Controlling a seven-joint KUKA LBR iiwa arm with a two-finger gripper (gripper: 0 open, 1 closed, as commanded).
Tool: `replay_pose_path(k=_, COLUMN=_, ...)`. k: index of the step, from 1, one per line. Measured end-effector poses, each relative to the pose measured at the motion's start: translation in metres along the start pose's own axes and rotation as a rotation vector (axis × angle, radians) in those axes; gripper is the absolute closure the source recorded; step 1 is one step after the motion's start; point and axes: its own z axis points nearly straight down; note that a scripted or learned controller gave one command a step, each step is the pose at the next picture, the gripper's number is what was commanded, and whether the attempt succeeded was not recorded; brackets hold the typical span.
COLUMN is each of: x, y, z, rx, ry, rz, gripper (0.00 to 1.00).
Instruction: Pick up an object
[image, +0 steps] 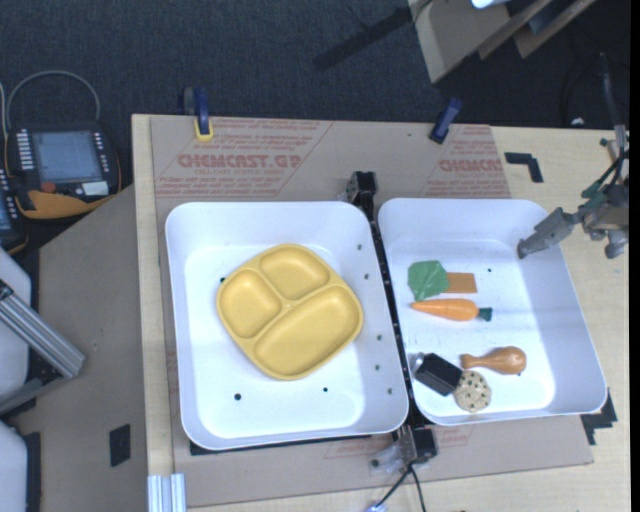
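White bins, two, sit side by side on the cardboard-covered surface (300, 150). Left bin (190, 330) holds a yellow divided plate (290, 310), three compartments, lying flat near the bin's centre.

Right bin (570, 330) holds the loose items. A green leaf-shaped piece (427, 279) with a tan stub just beside it lies in the middle. Directly below it lies an orange carrot (447, 310), roughly horizontal, green tip toward the right. Lower down is a brown drumstick-shaped toy (497, 361), and near the bin's front edge a black block (437, 375) touches a speckled round cookie (472, 392).

End effector (540, 238) is at the upper right of the right bin, over its far right corner, well apart from all items. It points toward the left and down. Whether its fingers are spread or pressed together cannot be told at this resolution. Nothing is visible in its grasp.

A teach pendant (62, 165) sits off the surface at far left.
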Motion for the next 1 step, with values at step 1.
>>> replay_pose_path(k=1, x=0.001, y=0.0023, z=-0.0079, rx=-0.014, ry=-0.003, rz=-0.004, gripper=0.0)
